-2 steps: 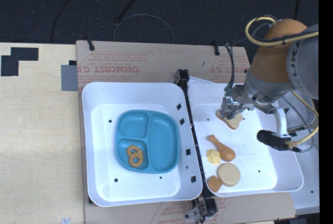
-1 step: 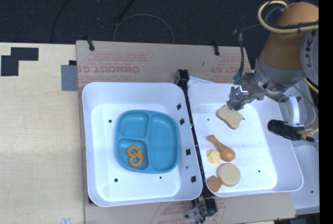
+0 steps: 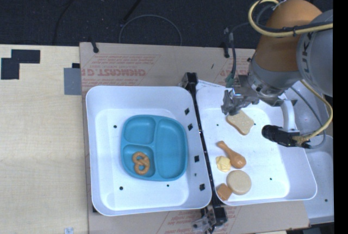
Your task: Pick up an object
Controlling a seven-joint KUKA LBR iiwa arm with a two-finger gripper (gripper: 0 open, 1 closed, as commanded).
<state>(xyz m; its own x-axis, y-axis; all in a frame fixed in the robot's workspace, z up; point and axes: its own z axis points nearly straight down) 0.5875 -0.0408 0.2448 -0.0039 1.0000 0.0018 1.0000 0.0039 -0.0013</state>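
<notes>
The pick looks barely begun, judging from how things lie. The gripper (image 3: 232, 102) hangs low in the upper part of the right bin (image 3: 304, 173), right of centre in the frame, its dark fingers just above and to the left of a tan slice of bread (image 3: 241, 122) that lies flat on the bin floor; whether metal touches the slice cannot be made out, and the bread does not sit between the fingers. The pincer's state is unclear too — the fingers read as one dark cluster, so I cannot tell if it is spread or closed. Nothing is lifted. Lower in the same bin the other candidates lie untouched: a drumstick-shaped piece (image 3: 232, 155), a small yellow lump (image 3: 223, 164) beside it, a round beige disc (image 3: 239, 182) and an orange wedge (image 3: 224, 191) near the bottom rim. In the left bin (image 3: 103, 184), a blue divided plate (image 3: 156, 147) holds a pretzel (image 3: 141, 162) in its lower-left compartment, well apart from the arm. What is left, then, is nearly everything — closing on an item, most likely the bread given where the tool sits, and raising it clear of the bin.
</notes>
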